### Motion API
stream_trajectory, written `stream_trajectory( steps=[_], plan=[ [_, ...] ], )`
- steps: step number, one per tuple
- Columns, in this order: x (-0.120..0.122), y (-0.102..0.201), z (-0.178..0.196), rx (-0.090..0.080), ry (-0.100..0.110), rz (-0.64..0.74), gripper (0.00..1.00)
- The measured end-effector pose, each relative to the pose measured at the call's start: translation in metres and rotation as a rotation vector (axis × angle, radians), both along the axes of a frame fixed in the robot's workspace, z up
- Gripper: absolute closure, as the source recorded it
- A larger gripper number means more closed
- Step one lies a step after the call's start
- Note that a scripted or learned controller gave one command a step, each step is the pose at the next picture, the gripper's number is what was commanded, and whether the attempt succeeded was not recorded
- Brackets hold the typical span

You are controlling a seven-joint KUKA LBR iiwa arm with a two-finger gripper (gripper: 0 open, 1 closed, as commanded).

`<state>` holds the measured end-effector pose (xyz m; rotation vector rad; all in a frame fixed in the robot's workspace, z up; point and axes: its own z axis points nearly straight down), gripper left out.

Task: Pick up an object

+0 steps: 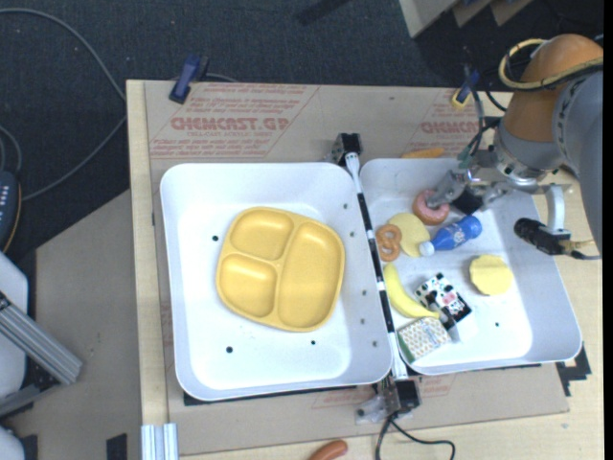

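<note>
My gripper (454, 191) hangs low over the back of the right bin (546, 338), reaching in from the right. Its tip is right beside a pink ring-shaped toy (429, 208), on that toy's right edge. Just in front lies a blue bottle with a white cap (454, 234). A brown pretzel-like piece (389, 241) and a pale yellow piece (408, 226) lie to the left. Nearer the front are a banana (404, 297), a black-and-white object (443, 296), a round yellow object (490, 275) and a patterned packet (422, 336).
The left bin (192, 353) holds a yellow divided plate (281, 268). A black divider strip (369, 247) runs between the bins. The arm's grey body with its orange band (551, 75) stands over the bench's back right corner. Blue clamps (187, 77) sit on the board's back edge.
</note>
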<state>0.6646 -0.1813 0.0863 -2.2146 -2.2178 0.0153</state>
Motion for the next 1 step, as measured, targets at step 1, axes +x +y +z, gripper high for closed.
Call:
stream_trajectory(
  steps=[1],
  plan=[
    [0.0006,-0.0299,-0.0010,0.007,0.000,0.002,0.00]
  ],
)
